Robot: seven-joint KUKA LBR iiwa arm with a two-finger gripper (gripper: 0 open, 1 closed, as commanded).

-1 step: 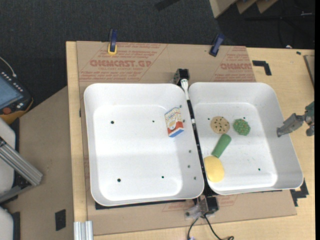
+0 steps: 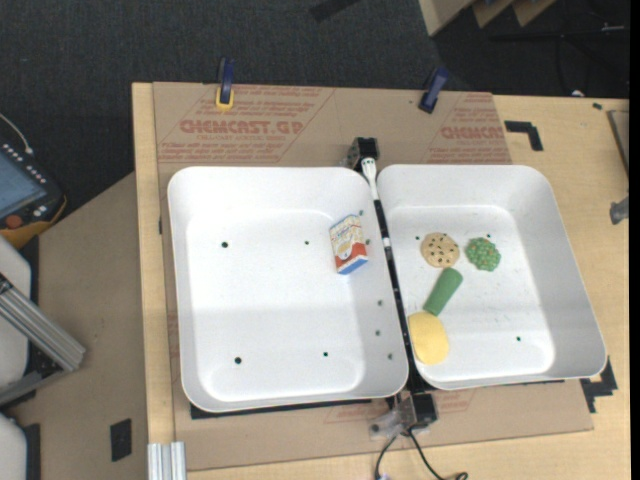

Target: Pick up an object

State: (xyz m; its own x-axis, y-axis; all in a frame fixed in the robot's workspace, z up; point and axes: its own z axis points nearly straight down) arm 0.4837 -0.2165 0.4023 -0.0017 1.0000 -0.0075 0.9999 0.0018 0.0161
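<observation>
A lab test bench is indicated: two white bins (image 2: 275, 293) are set on clamped cardboard (image 2: 300, 118), with cabling (image 2: 400, 448) below.

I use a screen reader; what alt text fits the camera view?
Two shallow white bins side by side on a bench: the left bin holds a small blue-and-red carton; the right bin holds a round cookie, green bumpy ball, green cylinder and yellow lemon-shaped piece.
</observation>
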